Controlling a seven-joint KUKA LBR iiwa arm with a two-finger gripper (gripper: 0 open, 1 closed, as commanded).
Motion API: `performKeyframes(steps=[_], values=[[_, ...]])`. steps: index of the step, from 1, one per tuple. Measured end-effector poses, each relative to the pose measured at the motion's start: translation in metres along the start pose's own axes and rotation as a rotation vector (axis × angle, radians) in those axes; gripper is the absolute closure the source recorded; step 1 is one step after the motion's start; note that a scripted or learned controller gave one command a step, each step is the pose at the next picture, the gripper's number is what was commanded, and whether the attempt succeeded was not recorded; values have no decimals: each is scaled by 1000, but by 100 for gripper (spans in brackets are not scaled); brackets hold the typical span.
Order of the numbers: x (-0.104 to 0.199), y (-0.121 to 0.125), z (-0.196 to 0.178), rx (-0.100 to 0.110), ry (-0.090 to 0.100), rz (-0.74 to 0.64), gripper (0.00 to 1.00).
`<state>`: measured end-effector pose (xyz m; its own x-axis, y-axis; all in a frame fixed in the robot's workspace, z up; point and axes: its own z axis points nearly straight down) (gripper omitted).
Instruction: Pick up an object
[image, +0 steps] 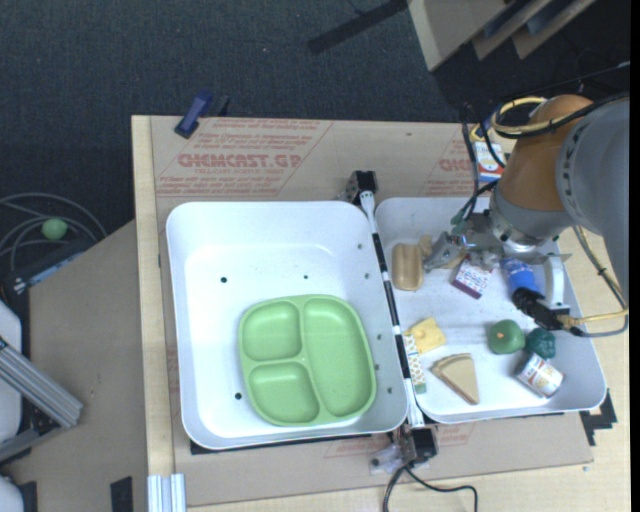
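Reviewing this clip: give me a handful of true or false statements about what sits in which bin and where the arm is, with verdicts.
1. The green divided plate lies in the left bin. True.
2. The green plate has four compartments. False: it has three.
3. The gripper is over the right bin. True.
4. The gripper is over the green plate. False: it is at the far end of the right bin, near a tan bread-like piece.
5. A wedge-shaped sandwich slice lies near the front of the right bin. True.
6. The small can stands in the left bin. False: it is in the right bin, by its right wall.
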<state>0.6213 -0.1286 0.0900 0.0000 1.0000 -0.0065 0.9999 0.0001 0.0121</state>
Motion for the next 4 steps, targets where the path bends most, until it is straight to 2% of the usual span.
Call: performKeyframes(steps=[1,2,4], values=[[31,46,4,8,6,-1,0],[33,45,5,11,6,-1,0],[-35,7,5,14,7,0,0]])
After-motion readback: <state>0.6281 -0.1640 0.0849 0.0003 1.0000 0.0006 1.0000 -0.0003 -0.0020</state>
